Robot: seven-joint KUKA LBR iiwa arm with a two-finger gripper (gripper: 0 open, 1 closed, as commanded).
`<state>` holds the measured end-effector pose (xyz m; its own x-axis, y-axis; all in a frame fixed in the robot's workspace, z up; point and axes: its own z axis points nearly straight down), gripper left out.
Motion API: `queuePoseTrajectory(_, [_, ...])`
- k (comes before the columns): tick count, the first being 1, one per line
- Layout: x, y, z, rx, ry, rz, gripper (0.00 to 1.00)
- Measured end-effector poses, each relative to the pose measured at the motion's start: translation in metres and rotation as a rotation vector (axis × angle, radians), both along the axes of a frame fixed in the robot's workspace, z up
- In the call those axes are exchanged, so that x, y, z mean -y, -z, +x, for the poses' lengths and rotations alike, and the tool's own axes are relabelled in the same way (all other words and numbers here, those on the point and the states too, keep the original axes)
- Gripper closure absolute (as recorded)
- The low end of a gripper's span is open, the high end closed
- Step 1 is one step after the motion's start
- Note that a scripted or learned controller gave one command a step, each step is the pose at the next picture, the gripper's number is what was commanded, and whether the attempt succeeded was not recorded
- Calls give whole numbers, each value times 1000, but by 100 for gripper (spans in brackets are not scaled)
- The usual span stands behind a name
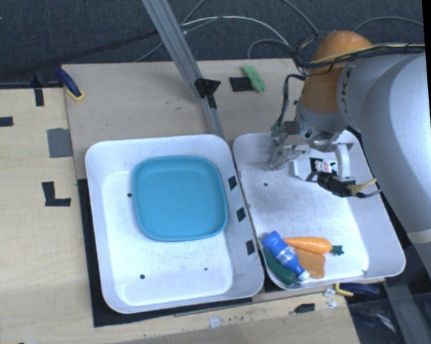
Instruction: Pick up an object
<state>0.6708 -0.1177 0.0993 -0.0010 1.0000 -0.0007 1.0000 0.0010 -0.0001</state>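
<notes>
The orange plastic carrot with a green stalk end [308, 245] lies in the near part of the right shallow white bin [374, 229], its tip pointing left, just beside a blue plastic bottle [284, 253]. The bottle rests slantwise over a dark green object [278, 273] in the bin's near left corner, and a flat orange piece [312, 263] lies under the carrot. The two-finger gripper [279, 155] hangs over the far part of the same bin, well apart from the carrot, pointing down and to the left; its metal fingers stand slightly apart with nothing between them. The grey arm with an orange band [326, 70] reaches in from the right. A turquoise square plastic plate [179, 197] sits in the left white bin [116, 235].
</notes>
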Motion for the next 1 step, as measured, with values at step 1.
queuePoseTrajectory(1, [-10, -49, 3, 4, 0, 1, 100])
